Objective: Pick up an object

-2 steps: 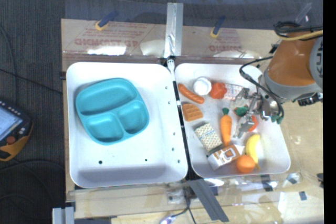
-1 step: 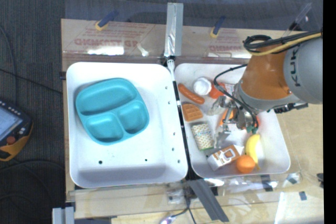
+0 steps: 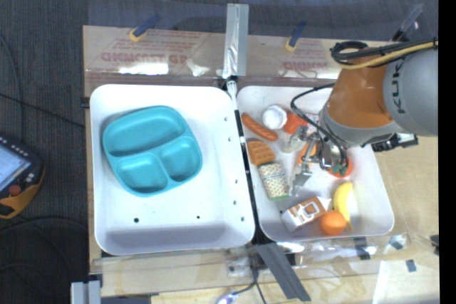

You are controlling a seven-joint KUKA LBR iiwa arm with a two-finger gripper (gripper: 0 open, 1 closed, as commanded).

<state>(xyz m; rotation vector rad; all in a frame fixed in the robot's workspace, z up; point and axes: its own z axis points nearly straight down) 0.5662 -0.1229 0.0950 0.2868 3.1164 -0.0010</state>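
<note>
My gripper point(image 3: 303, 166) hangs over the middle of the right bin point(image 3: 370, 174), reaching in from the right under the orange wrist band. Just left of it lie a speckled block point(image 3: 273, 180) and a brown waffle piece point(image 3: 260, 152). A red sausage point(image 3: 258, 127), a white round piece point(image 3: 274, 114) and an orange piece point(image 3: 294, 122) sit toward the back. In front are a brown-and-white carton point(image 3: 306, 213), an orange point(image 3: 333, 223) and a banana point(image 3: 344, 199). A red and green item point(image 3: 343, 166) peeks out beside the wrist. I see nothing clearly held.
The left bin point(image 3: 214, 210) holds a teal divided tray point(image 3: 151, 148). A raised divider point(image 3: 242, 160) separates the two bins. Cables point(image 3: 356, 50) loop over the arm at the upper right. A handheld device point(image 3: 14, 178) lies on the floor at far left.
</note>
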